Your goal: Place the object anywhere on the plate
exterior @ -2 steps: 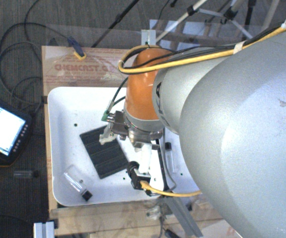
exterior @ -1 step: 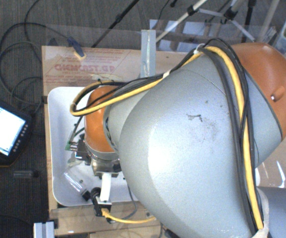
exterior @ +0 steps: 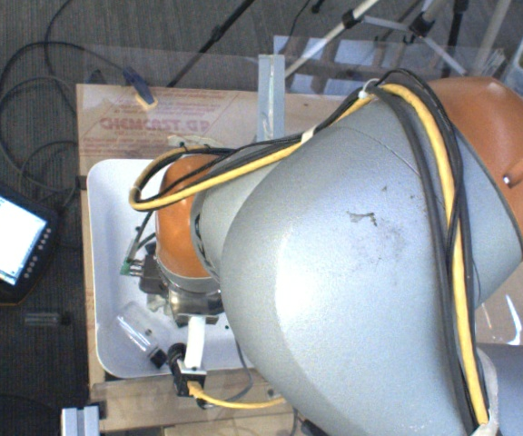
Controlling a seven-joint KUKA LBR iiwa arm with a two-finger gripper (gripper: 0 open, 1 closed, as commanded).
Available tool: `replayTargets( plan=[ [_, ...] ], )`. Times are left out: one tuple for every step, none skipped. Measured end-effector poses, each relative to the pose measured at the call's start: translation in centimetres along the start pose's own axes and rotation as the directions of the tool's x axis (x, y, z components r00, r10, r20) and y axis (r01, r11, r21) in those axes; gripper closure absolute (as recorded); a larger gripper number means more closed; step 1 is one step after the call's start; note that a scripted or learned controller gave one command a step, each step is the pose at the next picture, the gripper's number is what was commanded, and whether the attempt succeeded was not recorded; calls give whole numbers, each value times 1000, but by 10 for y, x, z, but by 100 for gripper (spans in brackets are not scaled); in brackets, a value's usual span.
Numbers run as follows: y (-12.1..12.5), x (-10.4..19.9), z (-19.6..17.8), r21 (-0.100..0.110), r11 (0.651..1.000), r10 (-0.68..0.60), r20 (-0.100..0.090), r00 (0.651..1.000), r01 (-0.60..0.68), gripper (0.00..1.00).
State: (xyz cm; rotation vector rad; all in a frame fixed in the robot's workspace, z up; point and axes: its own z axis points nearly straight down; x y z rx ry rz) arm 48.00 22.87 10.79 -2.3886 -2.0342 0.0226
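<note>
One arm (exterior: 352, 271) blocks most of our view, reaching toward 9 o'clock over white bin (exterior: 107, 243). Gripper (exterior: 184, 321) state: we cannot tell. Object, plate hidden; likely under wrist for pickup.

Faint red "CHEMCAST GP" on board (exterior: 166, 121)

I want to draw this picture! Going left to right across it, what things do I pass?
Handheld screen → white bin → orange band above the wrist → big grey arm.
</note>
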Motion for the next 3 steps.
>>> replayTargets(
  plan=[
    [25, -16, -46, -8, 989, -149, -3, 989, 148, 100],
    [3, 4, -105, -12, 867, -498, 1, 867, 498, 100],
    [3, 4, -113, -8, 867, -499, 2, 867, 499, 100]
  ],
)
